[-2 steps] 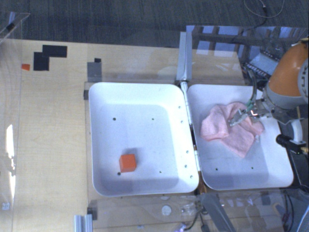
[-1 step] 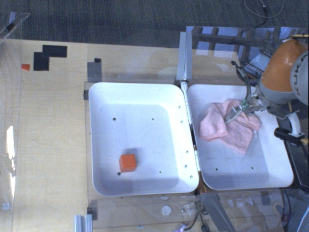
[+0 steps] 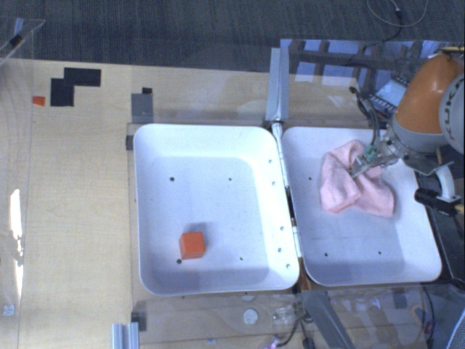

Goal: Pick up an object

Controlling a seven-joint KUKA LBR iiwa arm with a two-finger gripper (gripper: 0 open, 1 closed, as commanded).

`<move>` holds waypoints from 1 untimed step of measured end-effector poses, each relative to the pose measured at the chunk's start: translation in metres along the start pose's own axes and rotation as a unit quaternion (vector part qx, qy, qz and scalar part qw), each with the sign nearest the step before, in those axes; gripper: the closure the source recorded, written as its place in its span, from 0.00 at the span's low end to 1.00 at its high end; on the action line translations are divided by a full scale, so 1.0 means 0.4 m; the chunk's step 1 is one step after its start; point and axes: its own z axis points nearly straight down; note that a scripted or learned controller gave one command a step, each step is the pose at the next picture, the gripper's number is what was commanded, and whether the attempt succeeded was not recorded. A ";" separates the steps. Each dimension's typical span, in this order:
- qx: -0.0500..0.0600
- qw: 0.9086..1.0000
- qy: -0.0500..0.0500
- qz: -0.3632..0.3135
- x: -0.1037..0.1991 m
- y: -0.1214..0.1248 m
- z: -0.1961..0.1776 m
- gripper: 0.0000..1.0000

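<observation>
Gripper (image 3: 369, 162) sitting at the upper edge of the pink cloth (image 3: 354, 181) in the right bin (image 3: 378, 267) — finger state impossible to tell. Risking a thin pinch — fabric slipping free while lifting, or dragging.

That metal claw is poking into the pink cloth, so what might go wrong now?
1. The crumpled pink cloth is soft and bunched, so the gripper may pinch just one fold, which could slip free on lifting.
2. The cloth lies near the right white bin's far wall, so a dragged corner might snag on the rim.
3. The small orange block in the left white bin lies well apart and seems unaffected.
</observation>
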 end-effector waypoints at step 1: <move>0.006 1.000 0.003 0.016 0.156 0.164 -0.182 1.00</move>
